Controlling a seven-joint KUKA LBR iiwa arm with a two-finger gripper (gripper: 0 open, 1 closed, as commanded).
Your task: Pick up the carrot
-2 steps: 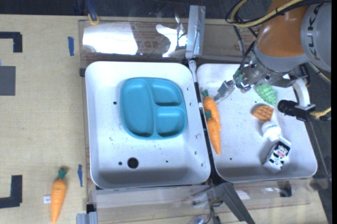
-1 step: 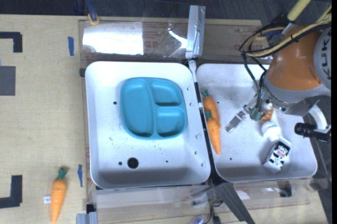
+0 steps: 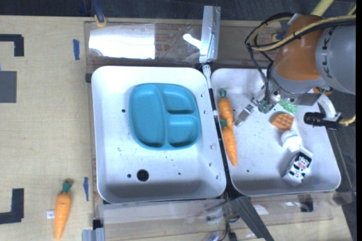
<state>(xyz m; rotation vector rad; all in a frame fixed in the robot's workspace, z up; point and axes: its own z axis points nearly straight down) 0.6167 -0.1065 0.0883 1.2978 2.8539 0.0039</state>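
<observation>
Two orange carrots lie end to end along the left wall of the right bin (image 3: 325,177). The upper carrot (image 3: 225,108) has its green top pointing to the back, and the lower carrot (image 3: 229,145) lies just below it. My gripper (image 3: 248,112) hangs low over the right bin, a short way right of the upper carrot, with nothing seen in it. The grey arm with its orange band (image 3: 297,56) comes in from the upper right. A third carrot (image 3: 62,209) lies on the bench outside the bins, at the front left.
A blue divided plate (image 3: 165,115) rests in the left bin (image 3: 113,177). In the right bin, an orange waffle-like piece (image 3: 281,120), a small white object (image 3: 291,140) and a cow-print carton (image 3: 300,166) lie right of the gripper. A green item (image 3: 287,104) sits under the wrist.
</observation>
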